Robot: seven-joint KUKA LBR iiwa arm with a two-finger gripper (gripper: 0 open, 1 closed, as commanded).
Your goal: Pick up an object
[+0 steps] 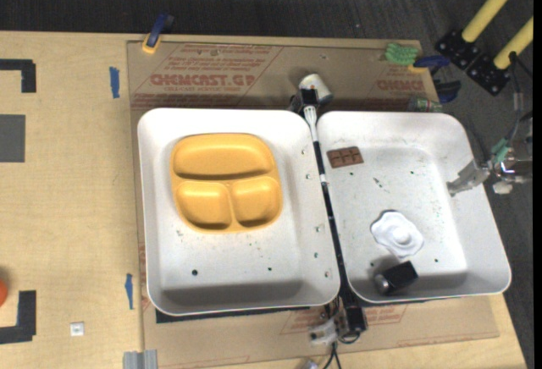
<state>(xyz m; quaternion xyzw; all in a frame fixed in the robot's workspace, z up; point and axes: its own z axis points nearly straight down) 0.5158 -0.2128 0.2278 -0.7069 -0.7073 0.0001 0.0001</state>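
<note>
A yellow plate [225, 181] with three compartments lies in the left bin [157, 215], towards its back. In the right bin [449, 139] a white round piece with a raised knob [396, 234] rests near the front. A small black object [396, 276] sits just in front of it, close to or touching its edge. A small flat brown piece [345, 157] lies at the back left of the right bin.
A dark ridge [323, 190] divides the two bins. A small metal fitting [489, 172] juts over the right bin's right rim. Yellow rods on black clamps [487, 20] stand at the back right. The bins rest on a printed cardboard sheet [212, 75].
</note>
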